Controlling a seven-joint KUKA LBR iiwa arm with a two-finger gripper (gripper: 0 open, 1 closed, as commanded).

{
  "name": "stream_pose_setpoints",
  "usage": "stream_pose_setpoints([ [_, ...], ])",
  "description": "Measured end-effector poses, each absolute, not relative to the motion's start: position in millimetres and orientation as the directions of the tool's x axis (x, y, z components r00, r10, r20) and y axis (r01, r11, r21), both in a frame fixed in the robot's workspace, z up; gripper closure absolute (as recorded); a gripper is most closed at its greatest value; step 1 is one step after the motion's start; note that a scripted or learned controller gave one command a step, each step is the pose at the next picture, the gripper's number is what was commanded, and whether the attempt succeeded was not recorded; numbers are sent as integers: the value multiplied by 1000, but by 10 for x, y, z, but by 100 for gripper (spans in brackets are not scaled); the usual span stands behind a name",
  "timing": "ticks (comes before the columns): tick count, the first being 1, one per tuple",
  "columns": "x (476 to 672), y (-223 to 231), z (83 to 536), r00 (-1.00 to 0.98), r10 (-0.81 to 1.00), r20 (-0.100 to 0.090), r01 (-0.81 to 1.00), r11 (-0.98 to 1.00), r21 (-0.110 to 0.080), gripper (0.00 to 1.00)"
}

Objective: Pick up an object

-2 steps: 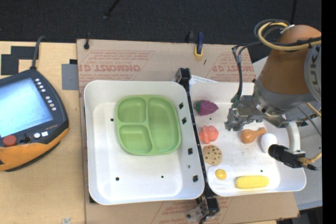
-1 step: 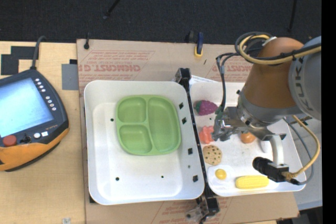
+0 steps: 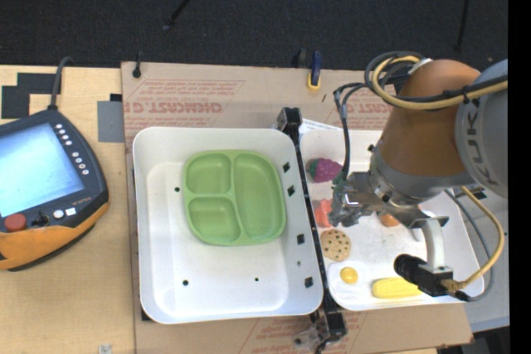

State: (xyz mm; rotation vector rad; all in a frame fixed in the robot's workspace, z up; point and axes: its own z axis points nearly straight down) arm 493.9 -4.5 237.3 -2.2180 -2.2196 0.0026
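Observation:
My gripper [image 3: 343, 210] hangs low over the left part of the right bin [image 3: 365, 301], under the orange-banded wrist. Just left of it lies a small orange-red piece [image 3: 321, 214], partly hidden by the bin wall. A purple and green toy fruit [image 3: 325, 170] sits behind the gripper. In front of it lies a round speckled cookie [image 3: 335, 244]. Nearer the front edge are a small yellow round piece [image 3: 348, 275] and a long yellow piece [image 3: 393, 288]. An orange bit [image 3: 388, 220] peeks out from under the wrist. Nothing shows between the fingers.
The left bin [image 3: 158, 278] holds a green divided plate [image 3: 233, 197]. A teach pendant [image 3: 46, 178] lies on the bench at the far left. The black divider [image 3: 303, 203] between the bins stands close to the gripper's left.

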Motion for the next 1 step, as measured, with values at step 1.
stream_pose_setpoints([
  [1,4936,-135,2267,0,1000,1,1000,0,-7,100],
])
